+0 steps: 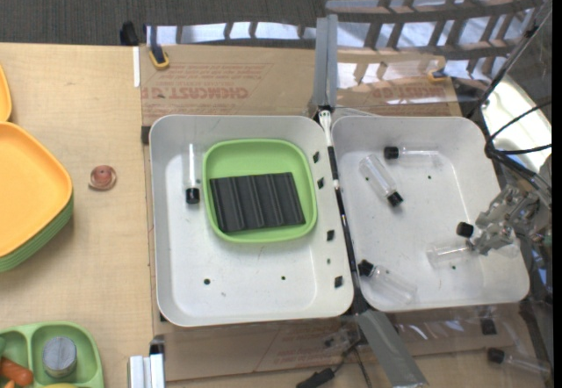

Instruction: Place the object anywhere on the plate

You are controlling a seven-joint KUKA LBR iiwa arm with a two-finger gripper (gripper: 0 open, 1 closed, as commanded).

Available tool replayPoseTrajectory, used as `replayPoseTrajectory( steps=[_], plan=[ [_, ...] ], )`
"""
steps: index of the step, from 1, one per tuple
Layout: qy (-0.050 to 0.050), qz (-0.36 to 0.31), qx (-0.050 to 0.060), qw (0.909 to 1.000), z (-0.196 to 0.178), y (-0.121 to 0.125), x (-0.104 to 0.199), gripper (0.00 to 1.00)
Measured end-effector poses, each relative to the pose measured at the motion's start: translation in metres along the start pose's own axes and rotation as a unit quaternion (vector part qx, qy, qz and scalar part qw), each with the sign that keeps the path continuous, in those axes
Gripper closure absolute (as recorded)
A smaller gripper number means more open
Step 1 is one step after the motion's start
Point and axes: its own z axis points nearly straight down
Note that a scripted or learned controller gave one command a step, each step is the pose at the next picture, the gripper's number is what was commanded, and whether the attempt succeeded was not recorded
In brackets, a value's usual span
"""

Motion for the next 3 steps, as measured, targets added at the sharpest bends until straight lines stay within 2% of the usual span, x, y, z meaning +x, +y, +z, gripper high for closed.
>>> replayPoseTrajectory(
  steps=[1,2,3],
  plan=[
    [0.001,-0.156,0.0,0.9878,0.008,0.0,0.0,1.0],
    [-0.001,-0.308,0.0,0.9515,-0.004,0.0,0.0,1.0],
    [-0.001,-0.442,-0.001,0.8971,-0.006,0.004,-0.006,1.0]
  ],
)
